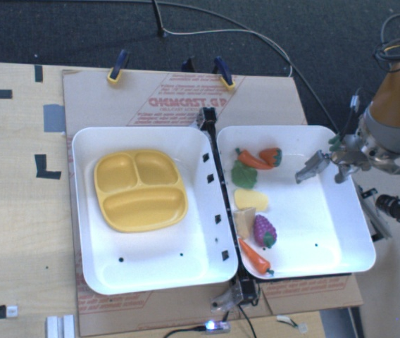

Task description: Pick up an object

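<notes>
My gripper hangs over the right bin's far right part, fingers spread open with nothing between them. Toy foods lie along the bin's left side, well left of the gripper. A carrot and a red pepper are at the back, with a green broccoli just below them. A yellow piece, a tan wedge, purple grapes and a second carrot follow toward the front.
The left bin holds a yellow divided plate. A black divider with clips runs between the bins. Cardboard lies under both, held by blue-yellow clamps. Cables cross the dark floor behind.
</notes>
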You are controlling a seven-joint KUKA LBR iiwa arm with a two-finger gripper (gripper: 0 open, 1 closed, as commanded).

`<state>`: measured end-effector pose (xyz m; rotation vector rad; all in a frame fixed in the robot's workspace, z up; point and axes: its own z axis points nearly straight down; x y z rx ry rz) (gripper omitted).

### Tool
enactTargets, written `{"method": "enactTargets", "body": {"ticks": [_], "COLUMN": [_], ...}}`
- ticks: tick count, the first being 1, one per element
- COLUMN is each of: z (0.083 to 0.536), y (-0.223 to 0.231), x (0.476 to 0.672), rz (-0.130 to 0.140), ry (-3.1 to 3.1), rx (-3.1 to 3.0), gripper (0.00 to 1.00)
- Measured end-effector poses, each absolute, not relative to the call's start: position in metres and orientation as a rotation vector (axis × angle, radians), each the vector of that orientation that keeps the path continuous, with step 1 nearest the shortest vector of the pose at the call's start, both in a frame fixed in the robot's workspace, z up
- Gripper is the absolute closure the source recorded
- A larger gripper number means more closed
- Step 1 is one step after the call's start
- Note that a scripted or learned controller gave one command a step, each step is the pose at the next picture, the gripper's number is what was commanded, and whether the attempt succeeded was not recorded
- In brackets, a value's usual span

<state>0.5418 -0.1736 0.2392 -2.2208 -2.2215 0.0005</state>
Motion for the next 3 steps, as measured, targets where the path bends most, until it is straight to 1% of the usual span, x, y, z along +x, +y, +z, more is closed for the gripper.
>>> {"method": "enactTargets", "body": {"ticks": [1, 2, 3], "z": [0.239, 0.29, 0.124], "y": [-0.174, -0.155, -0.154], "x": [0.542, 0.573, 0.574], "rz": [0.001, -0.004, 0.012], "ry": [-2.221, -2.227, -2.214], "rx": [-2.221, -2.221, -2.213], "gripper": [0.0, 0.0, 0.0]}}
